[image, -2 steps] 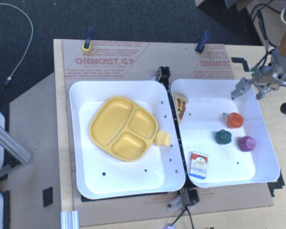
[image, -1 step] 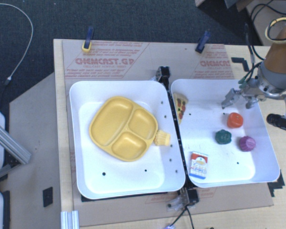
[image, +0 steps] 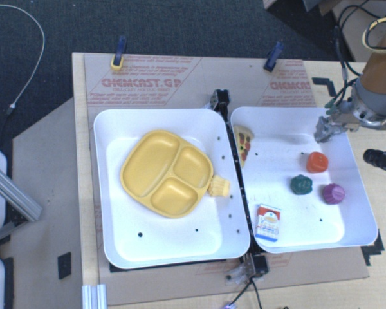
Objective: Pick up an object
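Two "CHEMCAST GP" prints [image: 141, 82] mark the board — gripper [image: 326, 129] state unreadable, above the right bin [image: 347, 230].

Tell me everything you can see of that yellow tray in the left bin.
The yellow tray looks like moulded plastic, rounded, with three compartments parted by raised ridges. It lies flat, open side up, turned at a slant, in the middle of the left bin. A small yellow block sits against its right edge.
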You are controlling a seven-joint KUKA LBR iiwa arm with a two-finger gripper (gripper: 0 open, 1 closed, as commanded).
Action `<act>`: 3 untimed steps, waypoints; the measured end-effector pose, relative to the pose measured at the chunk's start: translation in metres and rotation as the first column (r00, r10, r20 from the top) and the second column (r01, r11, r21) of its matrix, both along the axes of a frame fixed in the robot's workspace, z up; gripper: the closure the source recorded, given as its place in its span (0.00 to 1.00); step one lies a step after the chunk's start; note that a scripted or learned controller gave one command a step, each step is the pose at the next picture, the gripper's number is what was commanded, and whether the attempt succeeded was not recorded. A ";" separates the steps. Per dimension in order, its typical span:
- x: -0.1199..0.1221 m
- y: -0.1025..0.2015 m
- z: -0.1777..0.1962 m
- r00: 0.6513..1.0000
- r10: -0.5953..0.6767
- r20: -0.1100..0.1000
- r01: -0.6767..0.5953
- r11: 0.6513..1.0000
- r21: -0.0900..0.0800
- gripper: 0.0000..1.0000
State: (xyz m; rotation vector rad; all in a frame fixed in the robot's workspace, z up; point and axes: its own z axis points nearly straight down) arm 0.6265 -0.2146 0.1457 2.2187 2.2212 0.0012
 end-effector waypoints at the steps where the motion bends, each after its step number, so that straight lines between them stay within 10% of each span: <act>1: 0.000 0.002 0.064 1.000 0.000 0.004 0.000 1.000 -0.002 1.00; 3: -0.017 0.052 0.098 1.000 0.004 -0.004 -0.004 1.000 0.003 1.00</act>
